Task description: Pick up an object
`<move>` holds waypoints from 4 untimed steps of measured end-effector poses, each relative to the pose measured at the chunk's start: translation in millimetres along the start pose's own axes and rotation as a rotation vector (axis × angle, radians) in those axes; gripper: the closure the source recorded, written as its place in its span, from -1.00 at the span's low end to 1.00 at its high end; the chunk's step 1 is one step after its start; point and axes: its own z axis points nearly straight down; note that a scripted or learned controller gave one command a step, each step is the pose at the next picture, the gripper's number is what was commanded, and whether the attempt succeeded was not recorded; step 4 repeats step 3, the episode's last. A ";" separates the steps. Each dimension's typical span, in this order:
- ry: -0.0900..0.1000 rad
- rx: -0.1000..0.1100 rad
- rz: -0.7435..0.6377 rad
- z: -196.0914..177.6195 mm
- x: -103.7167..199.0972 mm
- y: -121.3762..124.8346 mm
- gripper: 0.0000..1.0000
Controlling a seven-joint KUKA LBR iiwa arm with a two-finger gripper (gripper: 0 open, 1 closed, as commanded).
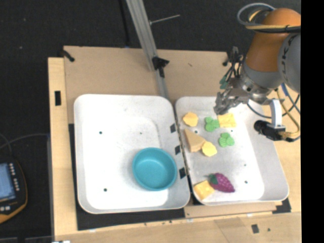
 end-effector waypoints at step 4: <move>0.000 0.001 0.000 -5.5 159.7 -1.6 1.00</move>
